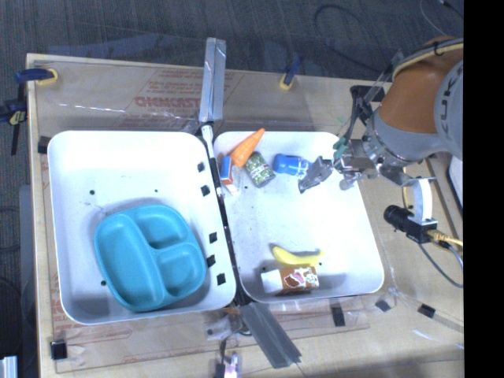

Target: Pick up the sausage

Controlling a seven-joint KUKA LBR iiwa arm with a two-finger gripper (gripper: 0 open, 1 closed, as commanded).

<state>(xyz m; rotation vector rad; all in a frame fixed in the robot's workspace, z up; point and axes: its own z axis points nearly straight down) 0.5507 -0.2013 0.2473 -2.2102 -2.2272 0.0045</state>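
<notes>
Sausage (pixel 291 279), taken to be the reddish-brown piece with a white end, lay against the near wall of the right bin (pixel 358 211), just below the banana (pixel 296 253), long axis left-right across the view. Pincer (pixel 309 181) hung over the bin's far half beside the blue item (pixel 290 164). Its spread could not be read, and the sausage sat well apart, toward the near edge and slightly left.
</notes>
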